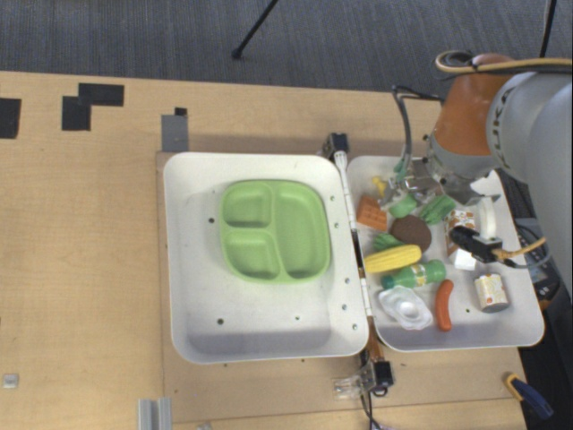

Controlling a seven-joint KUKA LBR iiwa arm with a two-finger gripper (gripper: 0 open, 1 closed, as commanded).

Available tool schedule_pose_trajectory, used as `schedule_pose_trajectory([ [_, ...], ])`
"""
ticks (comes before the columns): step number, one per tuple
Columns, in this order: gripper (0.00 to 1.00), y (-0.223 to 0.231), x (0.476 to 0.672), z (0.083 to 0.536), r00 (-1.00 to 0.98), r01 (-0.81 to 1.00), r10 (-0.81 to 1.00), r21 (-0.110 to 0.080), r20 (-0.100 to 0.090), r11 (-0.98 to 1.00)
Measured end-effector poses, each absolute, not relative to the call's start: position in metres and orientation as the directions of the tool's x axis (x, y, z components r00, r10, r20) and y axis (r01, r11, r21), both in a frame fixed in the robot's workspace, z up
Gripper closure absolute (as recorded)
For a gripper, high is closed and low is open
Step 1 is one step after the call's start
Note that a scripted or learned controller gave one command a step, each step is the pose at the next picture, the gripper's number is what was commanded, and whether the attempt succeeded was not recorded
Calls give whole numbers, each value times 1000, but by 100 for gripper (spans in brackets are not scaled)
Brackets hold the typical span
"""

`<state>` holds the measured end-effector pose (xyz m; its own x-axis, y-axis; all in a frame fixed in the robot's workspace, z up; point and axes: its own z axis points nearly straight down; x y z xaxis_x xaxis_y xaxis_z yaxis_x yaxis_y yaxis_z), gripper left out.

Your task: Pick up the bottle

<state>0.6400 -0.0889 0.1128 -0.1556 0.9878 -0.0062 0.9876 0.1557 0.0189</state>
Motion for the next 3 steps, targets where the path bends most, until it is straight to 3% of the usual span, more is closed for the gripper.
schedule_pose_trajectory([
  [1,100,8,626,185,-259,966,966,4,0,259],
  [2,100,79,572,244,-288,958,958,4,1,288],
  [3,100,138,515,248,-208,978,978,0,1,208],
])
